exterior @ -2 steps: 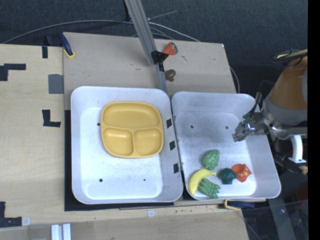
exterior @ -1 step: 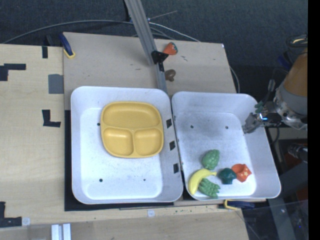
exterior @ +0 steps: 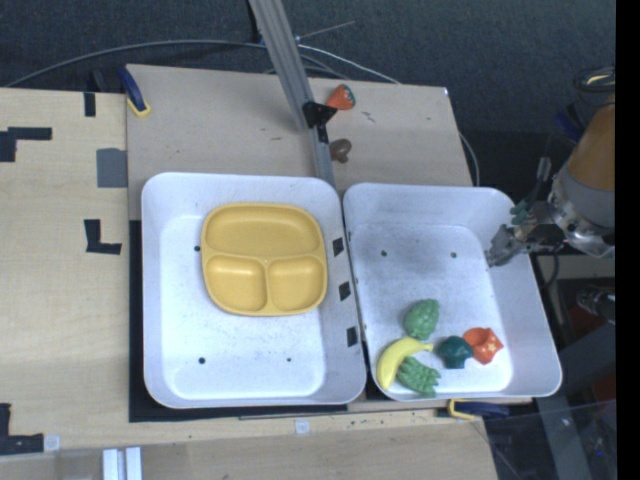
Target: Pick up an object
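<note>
Small toy foods huddle in the near corner of the right white bin (exterior: 520,298): a yellow banana (exterior: 396,356), a green broccoli-like piece (exterior: 422,318), another green piece (exterior: 419,376), a teal item (exterior: 453,351) and an orange-red one (exterior: 484,345). The gripper (exterior: 503,246) hangs over that bin's right wall, well apart from them; whether its jaws are apart I cannot tell. The left bin (exterior: 160,268) holds a yellow divided plate (exterior: 265,258). Both sit on a tan bench (exterior: 60,268) above dark carpet (exterior: 480,28).

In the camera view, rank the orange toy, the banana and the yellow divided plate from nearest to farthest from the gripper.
1. Orange toy, in the right bin's lower right, nearest the gripper.
2. Banana, lower in the same bin, further left.
3. Yellow divided plate, farthest, in the left bin.
</note>
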